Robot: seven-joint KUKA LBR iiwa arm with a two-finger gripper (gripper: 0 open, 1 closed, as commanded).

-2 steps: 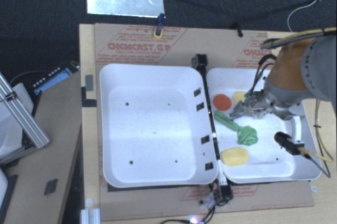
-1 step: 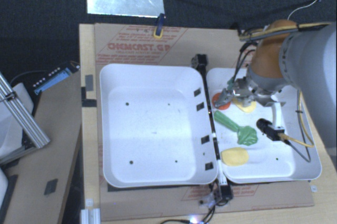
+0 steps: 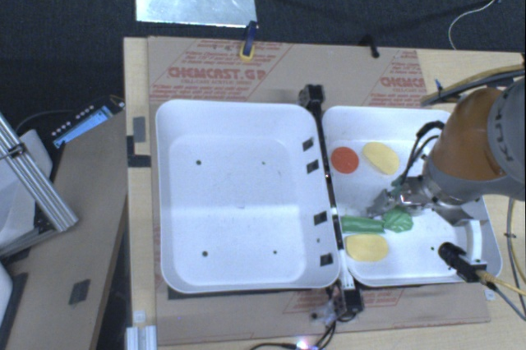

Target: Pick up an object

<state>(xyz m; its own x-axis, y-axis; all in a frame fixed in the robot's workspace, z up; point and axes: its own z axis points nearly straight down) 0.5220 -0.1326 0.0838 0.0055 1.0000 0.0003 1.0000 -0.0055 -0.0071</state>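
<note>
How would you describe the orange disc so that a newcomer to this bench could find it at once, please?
Start at the right-hand white bin, where the arm reaches in. Near that bin's upper left corner, close to the divider between the bins, lies the orange disc. It is the only orange-red piece: the pale yellow oval beside it and the yellow piece lower down are yellow, and the green object is long.

In the right bin (image 3: 411, 120): orange disc (image 3: 344, 160) and yellow oval (image 3: 381, 158) near the back, green leafy piece (image 3: 380, 222) lying flat mid-bin, another yellow oval (image 3: 366, 247) just in front.
</note>
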